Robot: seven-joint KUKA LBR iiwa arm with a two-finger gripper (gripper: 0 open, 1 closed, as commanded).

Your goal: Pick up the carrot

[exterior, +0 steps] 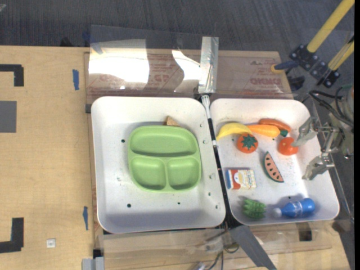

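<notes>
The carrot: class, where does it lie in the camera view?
The carrot lies near the far edge of the right bin, just right of the banana and above the tomato.

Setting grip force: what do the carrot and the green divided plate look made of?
The carrot looks like smooth, hard moulded plastic, uniformly orange with a slight sheen; likely a toy. The green divided plate looks like matte plastic: even colour, soft rounded ridges.

Brown item (171, 121) mostly hidden behind green plate (165, 157); carrot (264, 130) partly overlapped by banana (232, 130); arm cut off right.
</notes>
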